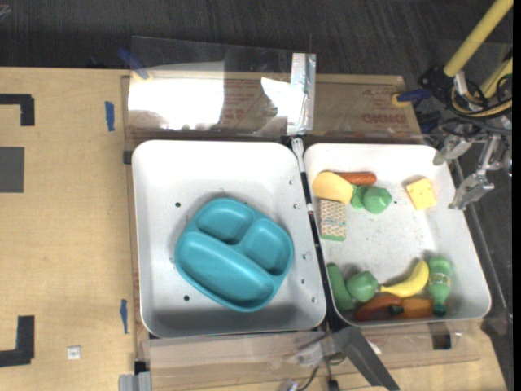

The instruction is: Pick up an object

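Toy food pieces (383, 296), any of which could serve as the object to be picked, are gathered in the right bin (407, 239), and none has been lifted yet. The left bin (163, 177) is taken up by a teal divided plate (234, 253) lying near its middle. In the right bin, a near cluster is formed by a banana (409, 279), a green bottle (440, 279) at its right end and an orange carrot (399, 306) along the near wall, all touching or crowded together. Toward the far left corner a yellow fruit (332, 186) is pressed against a green ball (375, 199), with a patterned wafer (332, 219) just beside them. A small cheese wedge (421, 193) lies apart from everything else.

The gripper (476, 173) is seen at the far right edge of the right bin, outside the toy pieces, and nothing is seen carried in it; whether it is released or clenched cannot be told. The task is judged to be at its start: an approach, a descent, a grasp and a lift all remain to be done, and the isolated cheese wedge is judged the least cluttered target
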Available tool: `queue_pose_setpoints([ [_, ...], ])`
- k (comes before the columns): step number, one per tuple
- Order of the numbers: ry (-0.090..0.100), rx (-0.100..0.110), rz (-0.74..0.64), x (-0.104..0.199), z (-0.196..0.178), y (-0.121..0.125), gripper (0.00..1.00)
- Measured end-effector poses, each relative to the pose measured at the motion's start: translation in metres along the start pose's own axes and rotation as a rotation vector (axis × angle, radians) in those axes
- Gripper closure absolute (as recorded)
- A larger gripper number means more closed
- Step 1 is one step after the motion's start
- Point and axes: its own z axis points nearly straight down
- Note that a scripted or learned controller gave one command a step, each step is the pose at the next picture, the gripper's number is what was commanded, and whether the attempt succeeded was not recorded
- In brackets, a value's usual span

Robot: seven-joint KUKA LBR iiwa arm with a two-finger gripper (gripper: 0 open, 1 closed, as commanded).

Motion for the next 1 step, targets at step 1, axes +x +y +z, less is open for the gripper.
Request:
queue_pose_setpoints([
  [1, 0.013, -0.006, -0.072, 0.0304, 0.1489, 0.0187, 0.0],
])
